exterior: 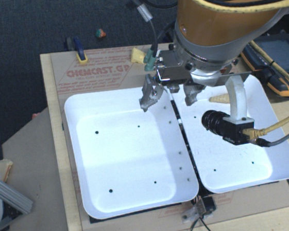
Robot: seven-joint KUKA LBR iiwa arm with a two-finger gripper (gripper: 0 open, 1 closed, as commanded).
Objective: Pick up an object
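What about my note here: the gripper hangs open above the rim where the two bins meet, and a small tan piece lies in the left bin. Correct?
Not the bin. The camera view shows the small tan piece lying in the right bin, near its far wall. The rest stands: the gripper hangs open above the rim where the two bins meet.

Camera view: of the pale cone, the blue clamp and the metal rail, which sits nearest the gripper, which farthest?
1. the pale cone, in the right bin, beside the gripper.
2. the blue clamp, at the board's far-left corner.
3. the metal rail, lower left, off the board.
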